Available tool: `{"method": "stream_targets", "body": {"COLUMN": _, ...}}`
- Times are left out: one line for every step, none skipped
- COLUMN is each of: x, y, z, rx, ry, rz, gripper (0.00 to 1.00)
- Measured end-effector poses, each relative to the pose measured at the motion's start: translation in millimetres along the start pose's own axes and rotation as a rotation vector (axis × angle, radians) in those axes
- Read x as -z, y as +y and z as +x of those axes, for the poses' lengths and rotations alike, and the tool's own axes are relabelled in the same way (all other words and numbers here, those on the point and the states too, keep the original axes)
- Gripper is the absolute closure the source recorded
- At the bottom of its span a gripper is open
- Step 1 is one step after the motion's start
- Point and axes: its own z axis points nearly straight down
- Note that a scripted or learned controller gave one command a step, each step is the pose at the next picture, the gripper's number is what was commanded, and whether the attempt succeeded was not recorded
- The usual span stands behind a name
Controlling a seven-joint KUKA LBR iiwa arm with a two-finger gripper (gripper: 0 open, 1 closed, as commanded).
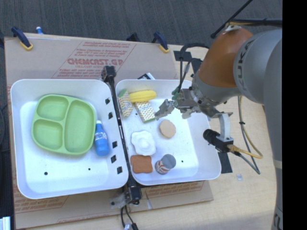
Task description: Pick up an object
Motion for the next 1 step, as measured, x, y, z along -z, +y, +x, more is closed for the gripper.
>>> {"method": "stream_targets", "body": {"x": -24.0, "y": -23.7, "z": 50.0, "rx": 0.003, "ry": 0.0, "rz": 0.0, "gripper": 0.0}}
